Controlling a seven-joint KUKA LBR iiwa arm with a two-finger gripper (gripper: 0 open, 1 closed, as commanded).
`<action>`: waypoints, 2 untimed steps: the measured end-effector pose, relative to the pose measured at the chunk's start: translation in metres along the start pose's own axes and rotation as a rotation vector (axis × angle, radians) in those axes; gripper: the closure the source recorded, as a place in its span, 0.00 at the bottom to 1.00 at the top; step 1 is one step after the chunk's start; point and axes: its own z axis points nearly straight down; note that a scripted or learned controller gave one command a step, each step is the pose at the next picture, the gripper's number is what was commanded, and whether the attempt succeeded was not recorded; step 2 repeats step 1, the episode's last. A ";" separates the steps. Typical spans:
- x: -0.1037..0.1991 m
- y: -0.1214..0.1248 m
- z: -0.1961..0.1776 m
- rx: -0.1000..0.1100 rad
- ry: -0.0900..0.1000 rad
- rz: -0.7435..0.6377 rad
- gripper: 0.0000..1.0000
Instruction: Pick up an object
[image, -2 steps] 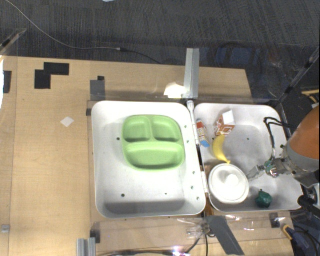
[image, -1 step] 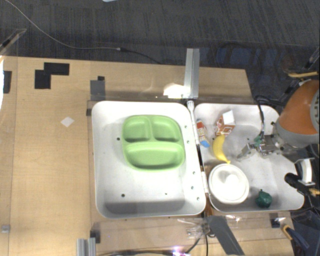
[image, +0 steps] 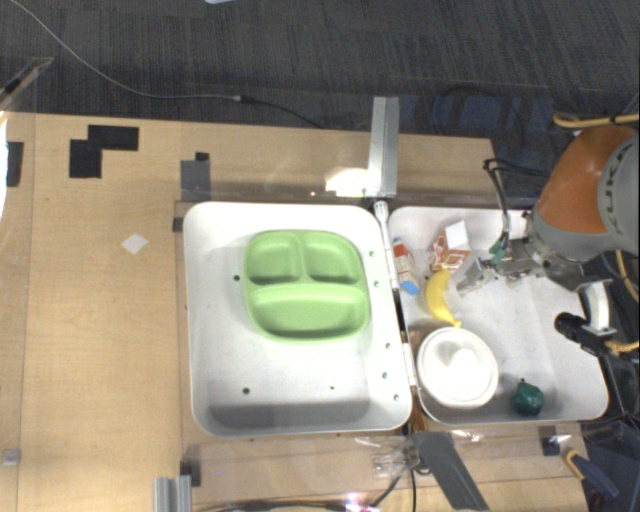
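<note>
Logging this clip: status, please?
Claw low in right bin, beside banana. Nothing seen held. Bowl, carton, green piece crowd nearby. Green tray in left bin.

A grey arm (image: 610, 205) with a rounded orange band, ending in a metallic end effector (image: 478, 278).

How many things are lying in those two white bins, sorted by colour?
Green: 2, the divided plate in the left bin and a small dark green object in the right bin
Yellow: 1, the banana
White: 1, the round bowl
Mixed colours: 2, a small carton and a narrow tube
Total: 6
</note>
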 end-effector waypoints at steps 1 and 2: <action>0.049 0.059 0.023 0.000 0.000 -0.054 0.00; 0.049 0.059 0.023 0.000 0.000 -0.054 0.00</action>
